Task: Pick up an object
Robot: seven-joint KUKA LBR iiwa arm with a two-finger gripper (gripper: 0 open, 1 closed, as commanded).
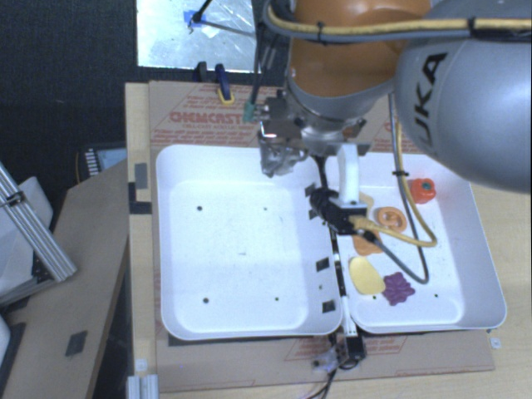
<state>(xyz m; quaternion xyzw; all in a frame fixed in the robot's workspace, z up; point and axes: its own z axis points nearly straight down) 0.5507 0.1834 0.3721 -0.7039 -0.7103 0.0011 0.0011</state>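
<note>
My gripper (pixel 279 161) hangs over the far right corner of the left bin (pixel 233 256), near the divide between the two bins. I see nothing between its fingers. In the right bin (pixel 453 264) lie a red-orange toy with a green top (pixel 424 189), an orange round piece (pixel 390 217), another orange piece (pixel 366 244) partly behind the yellow cable, a pale yellow piece (pixel 366 275) and a purple bunch of grapes (pixel 399 288). All of them sit to the right of and nearer than the gripper.
The big grey and orange arm covers the far part of the right bin. A cardboard sheet (pixel 199 115) lies under both bins. A blue and yellow clamp (pixel 223 86) sits at the back edge.
</note>
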